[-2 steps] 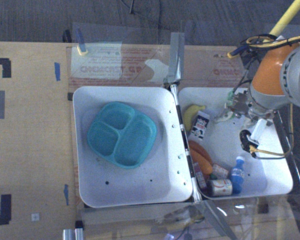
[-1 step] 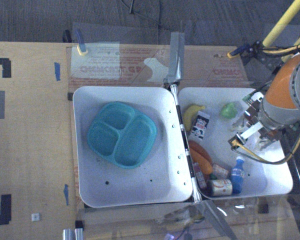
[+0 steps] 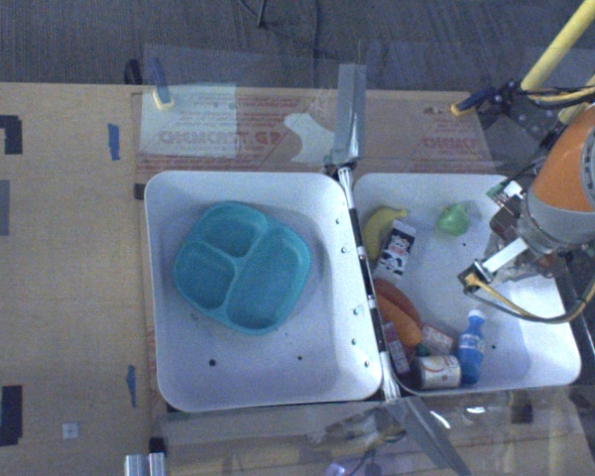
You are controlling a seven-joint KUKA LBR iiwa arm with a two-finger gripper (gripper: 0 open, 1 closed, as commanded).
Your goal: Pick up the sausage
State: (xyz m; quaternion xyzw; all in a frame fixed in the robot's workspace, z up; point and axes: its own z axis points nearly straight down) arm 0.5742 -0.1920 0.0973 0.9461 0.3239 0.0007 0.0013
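The sausage (image 3: 399, 308), a reddish-orange link, lies at a slant against the left wall of the right bin (image 3: 550, 360), running from near the divider down toward the bin's lower corner. Just above it sits a yellow banana (image 3: 379, 228), with a small black-and-white carton (image 3: 400, 247) touching the banana's right side. At the sausage's lower end a cluster crowds in: a small can with a pale label (image 3: 439, 370) lying on its side, a little packet (image 3: 435, 339) just above it, a dark item (image 3: 397, 357) pressed against the wall, and a blue bottle with a white cap (image 3: 470, 344) standing just right of the can. A green rounded piece (image 3: 454, 218) rests apart near the bin's upper middle. The left bin (image 3: 169, 365) holds a teal compartment plate (image 3: 242, 266) lying flat. Both white bins sit side by side on a tan bench (image 3: 59, 266) marked with black corner marks and blue tape; a clear sheet lies behind them, and grey floor with cables shows beyond. The gripper (image 3: 473, 278) hangs over the right half of the right bin, well apart from the sausage and to its right, with the blue bottle below it; whether its fingers are parted or closed cannot be made out, and nothing is seen in its grasp.
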